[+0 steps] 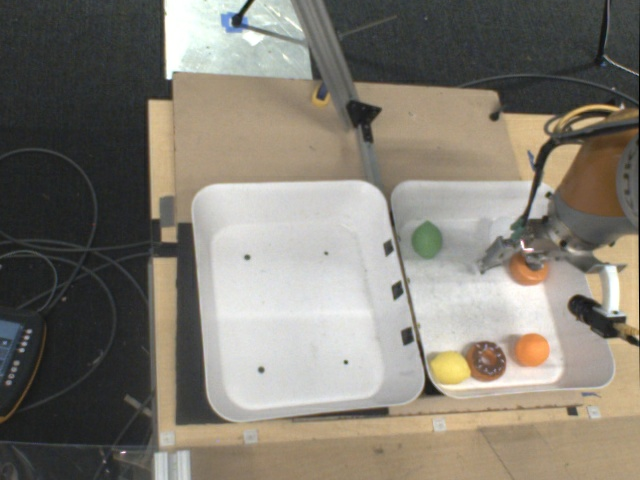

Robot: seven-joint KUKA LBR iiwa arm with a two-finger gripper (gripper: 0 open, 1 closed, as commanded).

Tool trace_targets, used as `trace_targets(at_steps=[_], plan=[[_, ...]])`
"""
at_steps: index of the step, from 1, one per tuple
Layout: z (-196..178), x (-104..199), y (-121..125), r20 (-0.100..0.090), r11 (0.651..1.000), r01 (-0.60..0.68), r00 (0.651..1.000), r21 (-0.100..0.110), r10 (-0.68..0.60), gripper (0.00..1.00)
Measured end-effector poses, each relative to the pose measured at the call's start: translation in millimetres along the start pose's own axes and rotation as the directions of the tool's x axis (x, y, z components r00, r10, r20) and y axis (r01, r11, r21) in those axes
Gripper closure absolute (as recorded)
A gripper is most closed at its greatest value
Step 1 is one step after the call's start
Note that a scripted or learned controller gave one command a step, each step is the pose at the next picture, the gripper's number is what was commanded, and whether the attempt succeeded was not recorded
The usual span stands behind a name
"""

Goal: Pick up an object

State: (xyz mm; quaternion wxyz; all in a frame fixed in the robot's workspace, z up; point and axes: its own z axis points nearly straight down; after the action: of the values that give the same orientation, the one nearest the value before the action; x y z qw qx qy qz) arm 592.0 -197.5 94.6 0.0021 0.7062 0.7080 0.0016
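my tool [527, 256] is low in the right bin [470, 203], right at an orange ball [529, 271]; i cannot tell how it stands, or whether it grips the ball. a green ball [427, 239] lies further left. near the front rim sit a lemon [450, 368], a donut [487, 360] and an orange [532, 349].

We see a grey metal pole [330, 53] slanting down from the top centre, a handheld control pendant [17, 353] at the lower left edge, loose black cables [60, 258] on dark carpet along the left.
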Motion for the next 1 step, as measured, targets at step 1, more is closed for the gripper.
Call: trace_targets(at_steps=[1], plan=[[-14.0,-0.2,2.3,0.001,1.000,0.001,1.000,-0.007,-0.001,1.00]])
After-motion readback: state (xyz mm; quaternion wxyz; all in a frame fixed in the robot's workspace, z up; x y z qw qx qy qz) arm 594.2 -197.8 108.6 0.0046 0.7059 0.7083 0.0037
